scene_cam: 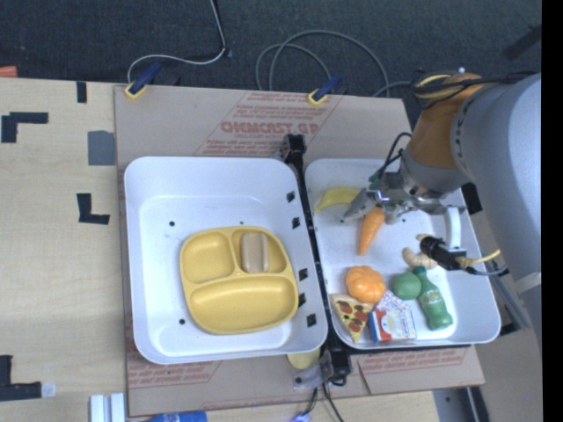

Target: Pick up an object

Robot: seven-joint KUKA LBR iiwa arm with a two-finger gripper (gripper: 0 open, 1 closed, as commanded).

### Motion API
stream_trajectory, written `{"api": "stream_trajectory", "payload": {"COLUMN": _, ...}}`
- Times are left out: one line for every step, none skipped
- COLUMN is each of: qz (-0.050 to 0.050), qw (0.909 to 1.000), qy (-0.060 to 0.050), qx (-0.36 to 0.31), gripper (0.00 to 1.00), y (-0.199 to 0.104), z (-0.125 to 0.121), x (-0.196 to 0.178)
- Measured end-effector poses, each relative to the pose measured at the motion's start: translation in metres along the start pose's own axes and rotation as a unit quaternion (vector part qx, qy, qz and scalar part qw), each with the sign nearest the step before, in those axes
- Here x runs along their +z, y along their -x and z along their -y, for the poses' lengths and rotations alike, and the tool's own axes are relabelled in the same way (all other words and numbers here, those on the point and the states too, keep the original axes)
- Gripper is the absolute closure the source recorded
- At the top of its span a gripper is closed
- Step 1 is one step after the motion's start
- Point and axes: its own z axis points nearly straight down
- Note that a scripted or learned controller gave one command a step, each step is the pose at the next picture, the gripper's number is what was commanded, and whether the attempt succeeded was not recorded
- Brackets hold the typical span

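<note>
Reaches in from the right edge, one grey arm (515, 161), bulky and close to the lens. Carries an orange band (433, 139) above the wrist, with a yellow-ringed joint at its top. Angles down and leftward from that band to the claw (380, 202). Holds the claw low, its metal fingers (359, 207) pointing toward the lower left. Trails a thin cable off the wrist, looping toward the lower right.

Both white bins (141, 200) look like smooth, slightly glossy plastic. The yellow divided plate (207, 301) has a matt plastic finish. Beneath lies printed brown cardboard (255, 126) on a pale wood-grain desk (53, 271). The arm's grey shell (519, 165) appears smooth.
</note>
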Motion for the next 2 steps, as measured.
{"api": "stream_trajectory", "payload": {"qz": 0.001, "qw": 1.0, "qy": 0.0, "qx": -0.001, "gripper": 1.0, "y": 0.0, "z": -0.002, "x": -0.01}}
{"api": "stream_trajectory", "payload": {"qz": -0.003, "qw": 1.0, "qy": 0.001, "qx": -0.005, "gripper": 1.0, "y": -0.081, "z": 0.013, "x": -0.104}}
